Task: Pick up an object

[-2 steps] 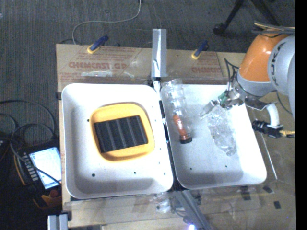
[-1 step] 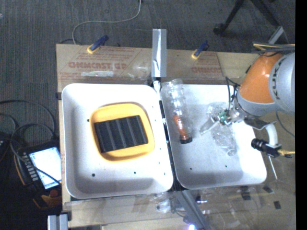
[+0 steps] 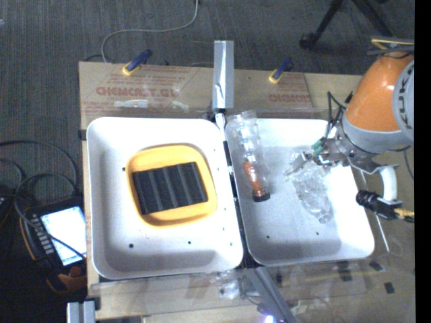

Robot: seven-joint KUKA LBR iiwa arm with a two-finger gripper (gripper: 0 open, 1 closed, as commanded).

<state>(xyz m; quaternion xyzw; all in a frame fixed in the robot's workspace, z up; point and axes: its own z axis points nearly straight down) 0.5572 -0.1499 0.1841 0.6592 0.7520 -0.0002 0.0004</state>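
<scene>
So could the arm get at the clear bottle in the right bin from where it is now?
Probably yes. The clear bottle lies open from above along the right bin's left wall, nothing on top of it; the gripper is in the same bin, with crumpled clear plastic just beside the path.

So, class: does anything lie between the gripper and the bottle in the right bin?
Yes. A crumpled clear plastic piece lies on the bin floor between the gripper at the right and the bottle along the bin's left wall.
</scene>
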